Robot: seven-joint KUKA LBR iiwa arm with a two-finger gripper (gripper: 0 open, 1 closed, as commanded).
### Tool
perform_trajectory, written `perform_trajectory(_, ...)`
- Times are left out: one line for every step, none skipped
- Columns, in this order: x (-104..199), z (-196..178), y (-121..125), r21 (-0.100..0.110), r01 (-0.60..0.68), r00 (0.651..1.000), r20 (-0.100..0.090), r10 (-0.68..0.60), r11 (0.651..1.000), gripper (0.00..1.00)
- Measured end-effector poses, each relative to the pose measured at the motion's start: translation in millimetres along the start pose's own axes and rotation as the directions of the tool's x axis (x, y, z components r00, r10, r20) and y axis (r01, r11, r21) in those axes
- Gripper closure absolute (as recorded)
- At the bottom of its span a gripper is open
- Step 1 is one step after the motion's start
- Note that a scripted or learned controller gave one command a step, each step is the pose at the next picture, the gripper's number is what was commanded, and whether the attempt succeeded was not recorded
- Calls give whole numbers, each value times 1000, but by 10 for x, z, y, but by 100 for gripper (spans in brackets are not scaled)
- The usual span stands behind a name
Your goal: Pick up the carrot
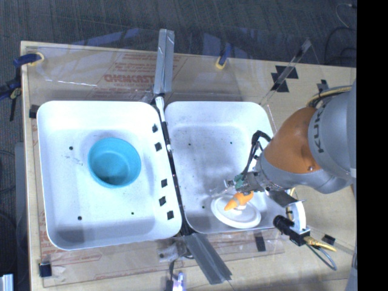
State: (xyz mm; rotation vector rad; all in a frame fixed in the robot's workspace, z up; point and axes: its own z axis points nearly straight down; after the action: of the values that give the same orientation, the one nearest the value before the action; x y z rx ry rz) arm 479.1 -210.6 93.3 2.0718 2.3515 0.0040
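Observation:
A small orange carrot (pixel 237 201) lies on a white plate (pixel 225 216) in the near right corner of the right bin (pixel 206 138). My gripper (pixel 242 187) comes in from the right and hovers right over the carrot's upper end, touching or nearly touching it. The wrist with its orange band (pixel 290 144) covers the bin's right wall.
A blue bowl (pixel 114 162) sits upright in the middle of the left bin (pixel 66 217). A metal bar (pixel 163 62) runs back from the divider between the bins. A cable and connector (pixel 300 226) hang off the wrist near the bench's front right.

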Motion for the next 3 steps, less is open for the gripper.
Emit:
perform_trajectory(-6,-108,26,-5,7,1000,4,-7,1000,100)
perform_trajectory(600,-719,385,9,-364,932,-2,364,932,100)
perform_trajectory(597,-718,383,10,-364,931,-2,364,931,0)
